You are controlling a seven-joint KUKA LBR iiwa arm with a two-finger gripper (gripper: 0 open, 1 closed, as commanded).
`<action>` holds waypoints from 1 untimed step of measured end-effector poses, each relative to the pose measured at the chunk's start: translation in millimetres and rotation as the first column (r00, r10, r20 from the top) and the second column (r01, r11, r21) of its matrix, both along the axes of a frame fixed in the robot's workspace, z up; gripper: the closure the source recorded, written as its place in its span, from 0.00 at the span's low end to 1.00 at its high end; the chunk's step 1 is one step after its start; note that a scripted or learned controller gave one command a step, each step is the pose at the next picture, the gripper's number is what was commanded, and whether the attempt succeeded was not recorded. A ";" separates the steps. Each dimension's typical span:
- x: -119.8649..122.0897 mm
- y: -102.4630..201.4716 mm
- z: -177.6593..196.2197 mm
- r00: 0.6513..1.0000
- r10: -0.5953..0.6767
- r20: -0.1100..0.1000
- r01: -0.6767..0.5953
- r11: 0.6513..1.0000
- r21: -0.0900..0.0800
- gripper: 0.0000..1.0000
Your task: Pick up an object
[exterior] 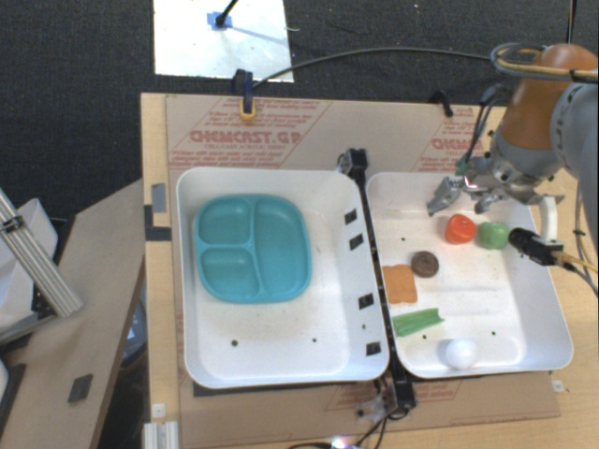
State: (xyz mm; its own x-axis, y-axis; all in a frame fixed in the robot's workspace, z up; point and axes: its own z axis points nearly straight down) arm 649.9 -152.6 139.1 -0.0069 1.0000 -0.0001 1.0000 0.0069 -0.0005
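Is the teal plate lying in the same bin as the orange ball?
No, the teal plate lies in the left bin; the orange ball is in the right bin.

Robotics laboratory test bench: industrial arm (552,110) over two white bins (281,363) on a cardboard-covered board (309,124), cabling (374,56), dark carpet (75,64).

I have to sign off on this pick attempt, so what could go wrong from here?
1. The claw hovers just above the orange-red ball, which sits close to the green ball. A descent could knock one or both away.
2. Round objects may roll from the fingers.
3. Both balls lie near the right bin far wall, so the arm could bump it.
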 end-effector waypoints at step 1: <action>0.9 0.5 -50.4 1.000 0.001 0.002 -0.001 1.000 -0.001 0.00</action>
State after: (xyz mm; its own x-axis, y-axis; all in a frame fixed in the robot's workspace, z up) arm 650.8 -152.1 88.7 -0.0075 1.0000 -0.0008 1.0000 0.0075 0.0014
